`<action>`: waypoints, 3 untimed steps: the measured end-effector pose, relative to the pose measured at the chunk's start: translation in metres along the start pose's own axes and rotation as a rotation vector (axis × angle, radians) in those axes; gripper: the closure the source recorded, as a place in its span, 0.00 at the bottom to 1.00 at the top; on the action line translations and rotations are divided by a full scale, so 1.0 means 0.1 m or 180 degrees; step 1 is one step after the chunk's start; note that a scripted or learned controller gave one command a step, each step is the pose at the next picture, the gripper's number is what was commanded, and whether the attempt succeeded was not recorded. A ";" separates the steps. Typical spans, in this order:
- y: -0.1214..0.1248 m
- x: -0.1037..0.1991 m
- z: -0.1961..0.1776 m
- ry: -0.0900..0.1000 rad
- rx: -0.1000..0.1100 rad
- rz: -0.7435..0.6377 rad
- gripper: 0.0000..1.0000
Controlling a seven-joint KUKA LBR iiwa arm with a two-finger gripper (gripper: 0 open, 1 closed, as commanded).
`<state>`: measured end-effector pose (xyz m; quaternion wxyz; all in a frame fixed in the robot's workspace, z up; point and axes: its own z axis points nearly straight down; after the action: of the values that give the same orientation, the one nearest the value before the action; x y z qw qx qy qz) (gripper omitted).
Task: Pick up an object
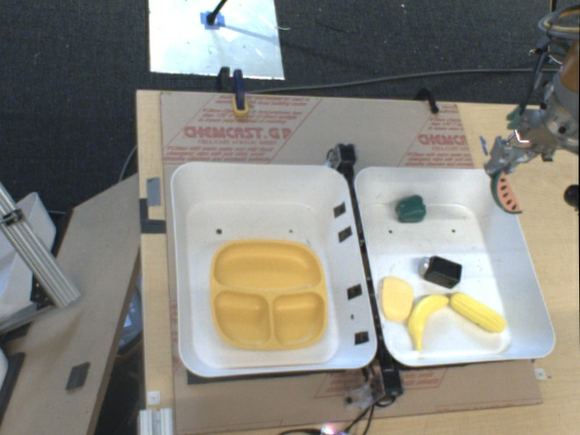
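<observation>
The gripper hangs over the right bin's far rim, a watermelon slice just below it.

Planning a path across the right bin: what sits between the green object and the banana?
In the camera view, a small black block lies between the green object and the banana; the rest is bare bin floor.

Divided tray in left bin; banana in right bin.
</observation>
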<state>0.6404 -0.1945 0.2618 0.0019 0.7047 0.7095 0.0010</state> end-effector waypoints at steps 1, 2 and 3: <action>-0.13 0.55 0.13 0.0006 0.0014 -0.0003 1.00; -0.31 1.06 0.24 0.0004 0.0013 0.0003 1.00; -0.31 1.53 0.26 0.0006 0.0011 -0.0004 1.00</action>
<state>0.6087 -0.0420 0.2355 0.0000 0.7042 0.7100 0.0004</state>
